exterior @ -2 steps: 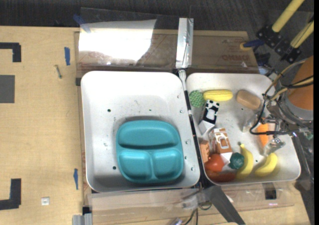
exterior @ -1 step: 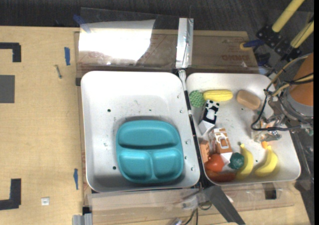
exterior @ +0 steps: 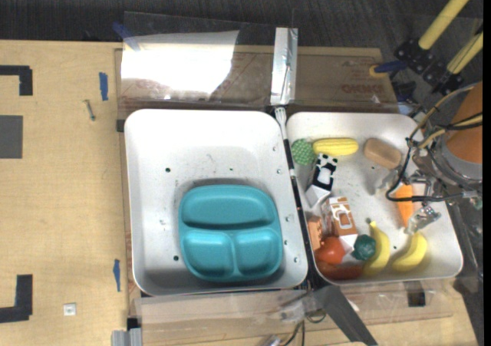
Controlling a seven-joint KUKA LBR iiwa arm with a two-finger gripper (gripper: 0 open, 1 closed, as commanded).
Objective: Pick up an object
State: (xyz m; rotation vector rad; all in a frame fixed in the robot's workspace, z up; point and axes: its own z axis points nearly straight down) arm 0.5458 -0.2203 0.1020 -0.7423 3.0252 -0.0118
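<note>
Right bin (exterior: 453, 260) held a loose clutter; left bin (exterior: 146, 183) carried a teal tray (exterior: 229, 231). Gripper (exterior: 420, 210) sat low over the right side of the right bin, by an orange piece (exterior: 402, 197); cables and metal hid its tips, so its state could not be told, and nothing was seen held in it.

Nearest candidate: small banana (exterior: 410, 252), lying near the bin's front right corner, just below the gripper. Judged a light toy, hard plastic or foam, smooth and likely slippery on its curved skin; not fragile. Long axis ran roughly lower-left to upper-right, curved, upper tip pointing toward the gripper. Best hold judged across the narrow middle, at right angles to that axis.

Second banana (exterior: 377, 248) lay just beside it to the left, touching a green ball (exterior: 364, 246). Yellow corn (exterior: 335, 146) lay near the back wall, long axis left-right, well apart from the gripper
</note>
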